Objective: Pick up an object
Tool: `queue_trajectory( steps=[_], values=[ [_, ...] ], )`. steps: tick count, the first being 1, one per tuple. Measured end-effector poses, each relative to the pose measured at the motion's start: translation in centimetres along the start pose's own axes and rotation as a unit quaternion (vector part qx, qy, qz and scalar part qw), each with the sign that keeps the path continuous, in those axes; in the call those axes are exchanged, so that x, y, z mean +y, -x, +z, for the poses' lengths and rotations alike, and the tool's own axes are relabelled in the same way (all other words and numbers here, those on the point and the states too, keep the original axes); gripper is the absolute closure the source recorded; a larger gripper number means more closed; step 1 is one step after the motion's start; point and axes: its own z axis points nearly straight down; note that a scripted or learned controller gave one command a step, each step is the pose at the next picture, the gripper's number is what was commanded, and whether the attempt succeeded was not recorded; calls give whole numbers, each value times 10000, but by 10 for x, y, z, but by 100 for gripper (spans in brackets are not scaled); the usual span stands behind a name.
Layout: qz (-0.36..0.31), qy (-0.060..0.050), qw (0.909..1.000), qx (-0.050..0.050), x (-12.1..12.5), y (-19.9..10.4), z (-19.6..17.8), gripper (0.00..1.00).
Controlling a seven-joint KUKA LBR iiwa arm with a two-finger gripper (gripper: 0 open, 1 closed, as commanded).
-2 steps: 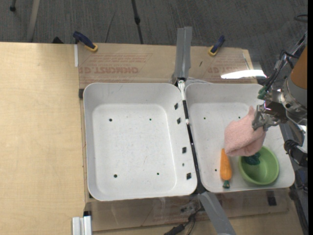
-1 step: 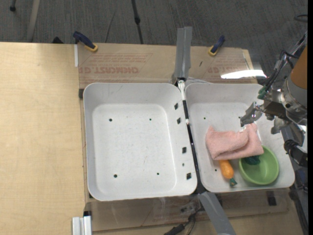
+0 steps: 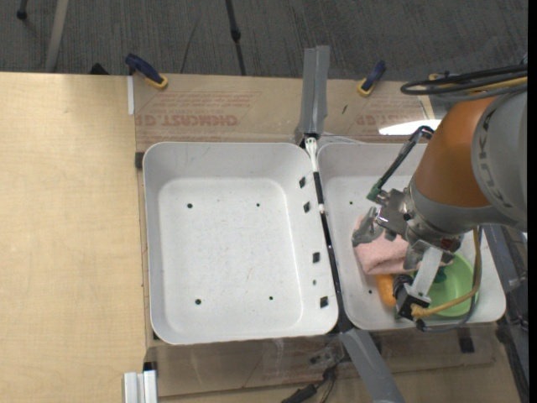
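Two shallow white bins sit side by side on the pale wooden bench point(image 3: 67, 225). The left bin point(image 3: 155, 225) has a few small dark dots on its floor. The right bin point(image 3: 346, 187) holds three things, all gathered in its near right part. A soft pink object point(image 3: 382, 257) lies nearest the bin's middle. A small orange object point(image 3: 384, 288) lies just beside it on the near side. A green object point(image 3: 454, 285) lies further right, partly covered by the robot's wrist.

The grey arm point(image 3: 503, 162), with its orange band, reaches in from the right and hangs over the right bin. Its pincer point(image 3: 375, 225) points down toward the left, right at the upper edge of the pink object. It looks to be touching or almost touching that object. From this slant I cannot tell whether the pincer is open or closed, nor whether anything is gripped in it.

Two blue clamps, one point(image 3: 144, 70) at the far left and one point(image 3: 372, 78) at the far right, sit on the bench's far edge.
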Motion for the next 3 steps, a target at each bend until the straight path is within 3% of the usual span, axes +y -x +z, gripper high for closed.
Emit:
queue_trajectory(
  steps=[1,2,3],
  values=[
    [273,-2,9996,0,36,68,45,0],
    [1411,13,9900,26,34,61,101,0],
    [1162,8,9932,3,164,96,83,0]
  ],
)
